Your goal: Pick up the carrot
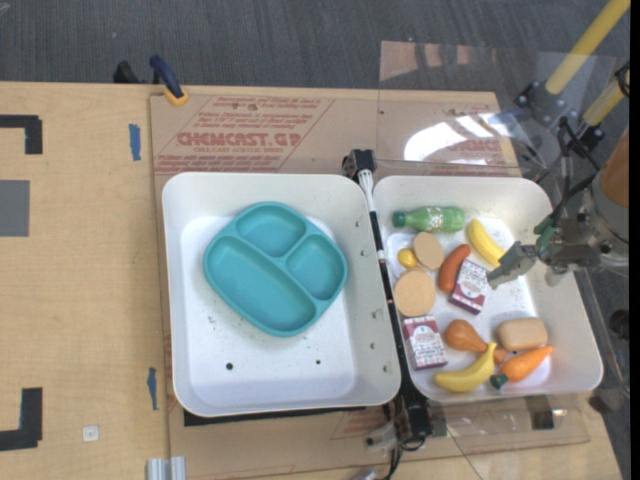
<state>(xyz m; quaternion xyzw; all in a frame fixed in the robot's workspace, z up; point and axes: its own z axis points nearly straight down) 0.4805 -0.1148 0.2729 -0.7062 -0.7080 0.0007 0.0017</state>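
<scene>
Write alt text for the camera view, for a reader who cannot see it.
The end effector hangs over the right bin, above toy food; the carrot lies untouched near that bin's front right corner, beside a banana. The left bin bears a teal divided plate.
</scene>
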